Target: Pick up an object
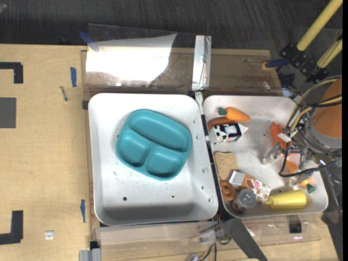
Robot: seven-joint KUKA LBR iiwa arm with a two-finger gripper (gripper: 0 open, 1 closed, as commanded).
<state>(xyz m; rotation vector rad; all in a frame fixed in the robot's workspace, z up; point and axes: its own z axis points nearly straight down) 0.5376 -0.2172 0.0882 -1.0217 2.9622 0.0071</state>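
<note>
The right bin (255, 106) holds several small items. An orange carrot (235, 113) lies at its back left, with a black and white toy (228, 132) just in front of it. A tan bread slice (225, 161) lies by the left wall. A yellow bottle (286, 199) lies along the front edge, next to a grey round lid (246, 198) and a brown ring (226, 189). My gripper (274, 152) hangs low over the right half of this bin, beside small orange pieces (291, 165). Cables hide much of it.
The left bin (103, 145) carries a teal divided plate (154, 142). The arm's orange band (330, 119) and black cables (299, 162) cover the right bin's right side. A metal divider (201, 64) stands behind the bins. Yellow poles (321, 18) stand at the back right.
</note>
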